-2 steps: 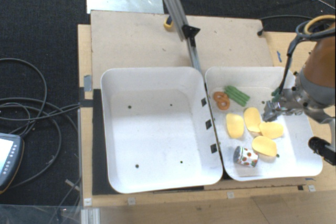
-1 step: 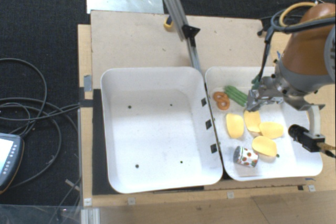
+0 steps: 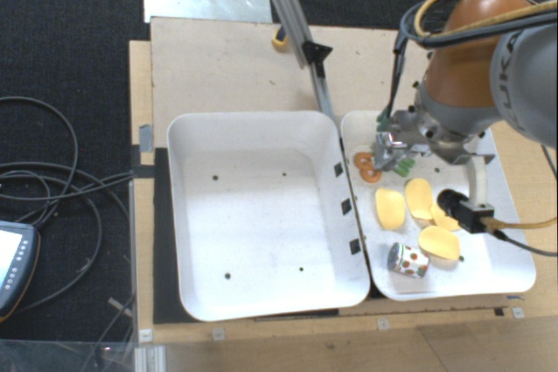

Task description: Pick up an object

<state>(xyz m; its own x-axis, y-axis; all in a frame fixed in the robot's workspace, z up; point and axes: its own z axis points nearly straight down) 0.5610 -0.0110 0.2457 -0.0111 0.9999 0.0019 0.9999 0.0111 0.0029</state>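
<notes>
From my feed the gripper (image 3: 390, 148) sits low over the right bin (image 3: 514, 274), can't tell its state, right by an orange ring (image 3: 367, 167) and green bit (image 3: 404, 165), with yellow pieces (image 3: 391, 209) and a spotted cup (image 3: 407, 260) nearer the front.

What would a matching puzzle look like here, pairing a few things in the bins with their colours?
Things:
1. ring
2. can
3. oval piece
4. left bin

Colours:
A. yellow
B. plain white
C. orange
D. white with red spots

Pairs: 1-C, 2-D, 3-A, 4-B. The ring lies in the right bin below the gripper; the can lies near that bin's front edge.
</notes>
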